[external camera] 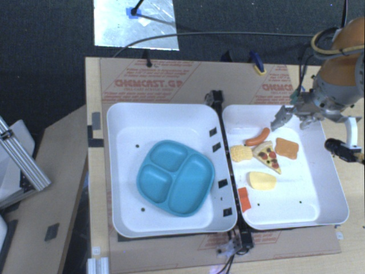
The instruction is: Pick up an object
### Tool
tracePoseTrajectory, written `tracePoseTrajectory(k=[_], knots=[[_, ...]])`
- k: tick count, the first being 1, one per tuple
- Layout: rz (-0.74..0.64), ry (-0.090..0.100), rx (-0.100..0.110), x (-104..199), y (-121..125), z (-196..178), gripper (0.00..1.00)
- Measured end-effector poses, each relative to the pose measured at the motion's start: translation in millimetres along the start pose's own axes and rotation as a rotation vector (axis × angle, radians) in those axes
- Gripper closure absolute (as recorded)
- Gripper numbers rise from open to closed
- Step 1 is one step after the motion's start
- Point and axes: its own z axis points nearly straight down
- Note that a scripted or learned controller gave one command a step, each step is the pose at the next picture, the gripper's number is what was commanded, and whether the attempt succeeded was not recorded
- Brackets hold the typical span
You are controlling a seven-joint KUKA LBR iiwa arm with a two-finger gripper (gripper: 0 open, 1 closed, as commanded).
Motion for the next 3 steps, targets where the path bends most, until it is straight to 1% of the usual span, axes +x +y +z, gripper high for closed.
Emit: tracePoseTrajectory(k=[1,2,3], knots=[[-0.003,-0.002,-0.013,0,3,-8,0.0],[0.001,-0.002,-0.009,-8,1,50,0.0],[-0.003,-0.002,-0.01,-3,3,92,0.0]])
